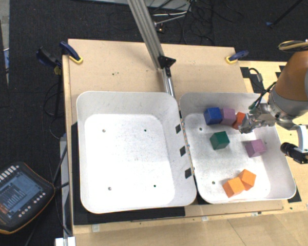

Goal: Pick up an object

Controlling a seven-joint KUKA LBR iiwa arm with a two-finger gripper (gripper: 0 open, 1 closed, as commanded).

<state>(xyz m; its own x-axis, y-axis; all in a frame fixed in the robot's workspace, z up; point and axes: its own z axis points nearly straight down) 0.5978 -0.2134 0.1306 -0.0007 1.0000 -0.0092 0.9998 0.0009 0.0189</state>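
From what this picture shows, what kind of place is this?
Probably a robotics lab or test cell, not a home. A plywood bench is held by clamps and bears two white bins; the right bin holds coloured blocks. A teach pendant and loose cables lie on the dark floor.

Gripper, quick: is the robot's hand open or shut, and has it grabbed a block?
Gripper: cannot be told; it sits low in the right bin, right beside an orange-red block.

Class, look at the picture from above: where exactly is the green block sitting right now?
The green block lies in the right-hand bin, near its middle, just below the blue block and left of a purple block.
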